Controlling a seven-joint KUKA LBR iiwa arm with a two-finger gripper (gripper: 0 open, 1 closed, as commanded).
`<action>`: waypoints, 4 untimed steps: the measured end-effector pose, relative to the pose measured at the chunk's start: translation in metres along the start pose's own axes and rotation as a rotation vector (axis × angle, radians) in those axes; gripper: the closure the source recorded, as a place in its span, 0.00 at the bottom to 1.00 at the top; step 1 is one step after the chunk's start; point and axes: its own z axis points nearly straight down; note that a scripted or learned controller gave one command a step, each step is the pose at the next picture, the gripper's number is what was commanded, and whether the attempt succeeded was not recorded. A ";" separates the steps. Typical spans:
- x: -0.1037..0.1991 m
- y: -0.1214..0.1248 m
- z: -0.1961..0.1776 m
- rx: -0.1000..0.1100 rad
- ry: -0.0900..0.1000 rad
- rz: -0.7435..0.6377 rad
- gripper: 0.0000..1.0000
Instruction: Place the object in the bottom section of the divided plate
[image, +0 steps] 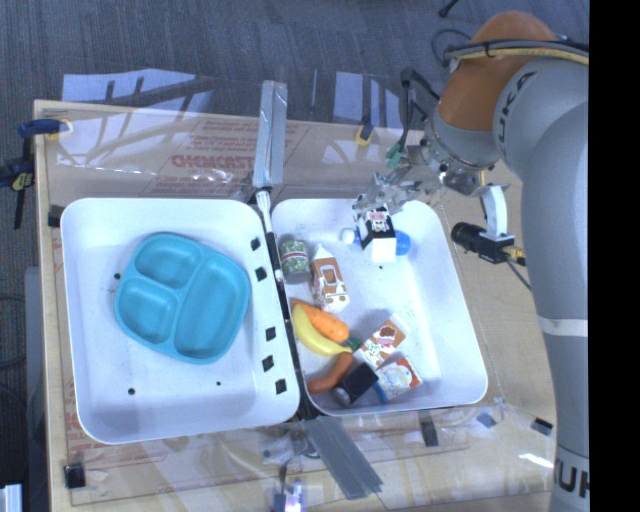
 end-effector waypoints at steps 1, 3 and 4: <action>0.059 0.004 0.039 0.000 -0.001 -0.288 1.00; 0.183 -0.052 0.039 -0.002 -0.002 -0.587 1.00; 0.182 -0.052 0.039 -0.002 -0.002 -0.586 0.00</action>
